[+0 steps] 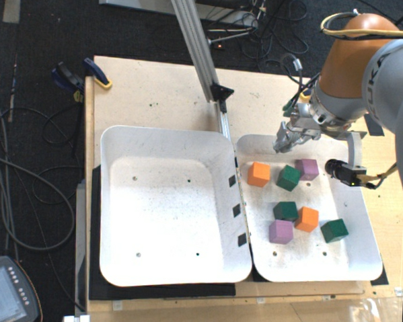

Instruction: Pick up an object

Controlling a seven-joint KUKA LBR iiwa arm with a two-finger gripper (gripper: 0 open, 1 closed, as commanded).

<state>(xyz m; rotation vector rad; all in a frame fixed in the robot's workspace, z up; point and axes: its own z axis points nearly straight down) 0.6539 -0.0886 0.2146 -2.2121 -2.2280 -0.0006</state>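
Seven small coloured cubes lie scattered in the right-hand shallow white bin, while the left-hand shallow white bin sits beside it on the pale wooden bench. From left to right they run: an orange cube near the bin's inner wall, a purple cube, a dark green cube, a second green cube, a second purple cube, a second orange cube and a third green cube. Above the bin's far edge hangs the two-finger gripper, holding nothing, its fingers drawn close together, apart from the cubes.
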